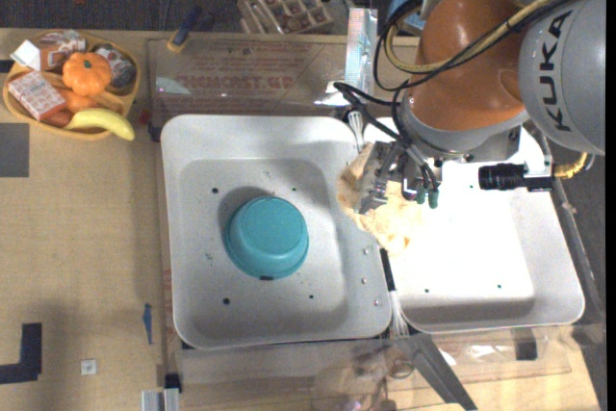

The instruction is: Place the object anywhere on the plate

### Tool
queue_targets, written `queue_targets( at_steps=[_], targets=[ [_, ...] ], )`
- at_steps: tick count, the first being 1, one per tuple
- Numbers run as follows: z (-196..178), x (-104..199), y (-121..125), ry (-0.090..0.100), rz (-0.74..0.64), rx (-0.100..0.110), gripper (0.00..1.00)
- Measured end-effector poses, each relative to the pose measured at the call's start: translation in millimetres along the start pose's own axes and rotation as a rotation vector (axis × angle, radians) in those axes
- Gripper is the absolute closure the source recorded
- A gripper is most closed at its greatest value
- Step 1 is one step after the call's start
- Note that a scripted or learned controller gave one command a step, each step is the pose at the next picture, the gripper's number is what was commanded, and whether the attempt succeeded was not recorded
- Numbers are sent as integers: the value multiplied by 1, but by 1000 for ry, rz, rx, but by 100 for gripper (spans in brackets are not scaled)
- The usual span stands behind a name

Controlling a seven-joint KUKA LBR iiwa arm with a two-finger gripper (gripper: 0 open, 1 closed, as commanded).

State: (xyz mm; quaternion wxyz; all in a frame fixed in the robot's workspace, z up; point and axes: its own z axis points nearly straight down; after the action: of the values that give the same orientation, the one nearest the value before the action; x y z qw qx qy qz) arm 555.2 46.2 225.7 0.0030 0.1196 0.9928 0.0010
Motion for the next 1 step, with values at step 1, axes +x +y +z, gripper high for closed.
queue_targets(
  at_steps=[1],
  targets=[
    [0, 27, 42, 4, -235, 0, 100]
  ],
)
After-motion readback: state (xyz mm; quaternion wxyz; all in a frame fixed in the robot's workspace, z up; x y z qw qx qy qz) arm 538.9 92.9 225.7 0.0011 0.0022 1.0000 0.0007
